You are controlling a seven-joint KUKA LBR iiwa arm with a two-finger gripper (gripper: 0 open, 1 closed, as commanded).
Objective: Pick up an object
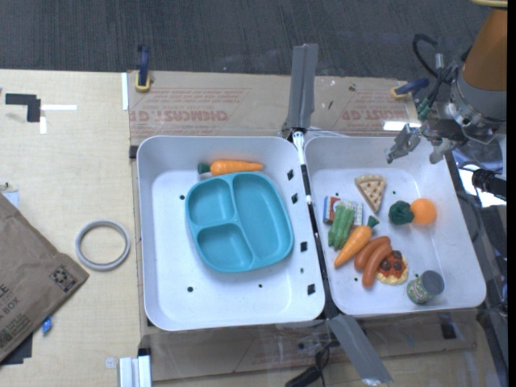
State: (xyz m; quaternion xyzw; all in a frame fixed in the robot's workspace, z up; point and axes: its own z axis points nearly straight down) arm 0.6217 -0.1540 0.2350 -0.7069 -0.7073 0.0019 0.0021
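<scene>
— Nothing between the fingers of the gripper [423,143]: spread apart, hovering over the far edge of the right bin [461,290].
— And the pickings?
— Lying loose below: pizza slice [371,190] nearest, orange [422,211] and broccoli [400,212] beyond, carrot [353,245] toward the left.
— Progress?
— Barely begun; descent, grasp and lift all remaining.

bins [153,240] white | plate [239,221] turquoise | carrot [235,167] orange | pizza slice [371,190] tan, red dots | sausages [374,257] red-orange | orange fruit [422,211] orange | broccoli [400,213] dark green | tape ring [102,243] grey | tabletop [64,176] pale wood
</scene>
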